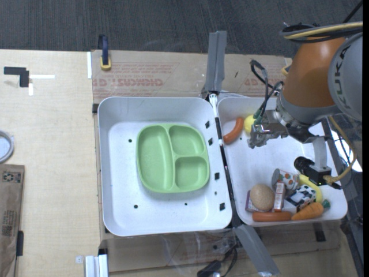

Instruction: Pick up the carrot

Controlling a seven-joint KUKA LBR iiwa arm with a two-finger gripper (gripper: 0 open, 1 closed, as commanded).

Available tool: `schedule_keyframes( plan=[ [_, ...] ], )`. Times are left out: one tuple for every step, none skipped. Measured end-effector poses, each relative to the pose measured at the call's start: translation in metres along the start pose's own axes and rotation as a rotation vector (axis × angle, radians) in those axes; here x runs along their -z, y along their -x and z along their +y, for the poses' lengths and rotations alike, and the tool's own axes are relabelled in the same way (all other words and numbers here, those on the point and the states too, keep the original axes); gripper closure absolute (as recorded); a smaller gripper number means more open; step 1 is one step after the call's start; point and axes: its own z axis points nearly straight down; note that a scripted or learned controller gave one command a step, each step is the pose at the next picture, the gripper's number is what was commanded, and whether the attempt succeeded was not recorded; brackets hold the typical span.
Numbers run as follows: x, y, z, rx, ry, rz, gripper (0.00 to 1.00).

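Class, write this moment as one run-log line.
end effector: right bin, upper left | carrot: lower right corner, not grasped | green tray: left bin

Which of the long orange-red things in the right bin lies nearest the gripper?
The curved one at the bin's upper left, beside the yellow item, just left of the gripper. The carrot and the red stick lie at the bottom edge.

Carrot point(308, 211) in rt bin point(340, 212), front
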Motion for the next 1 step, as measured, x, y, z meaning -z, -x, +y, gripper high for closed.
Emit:
schedule_keyframes(
  plan=[
    [0.1686, 0.0069, -0.0061, -0.176, 0.002, -0.001, 1.0]
  ],
)
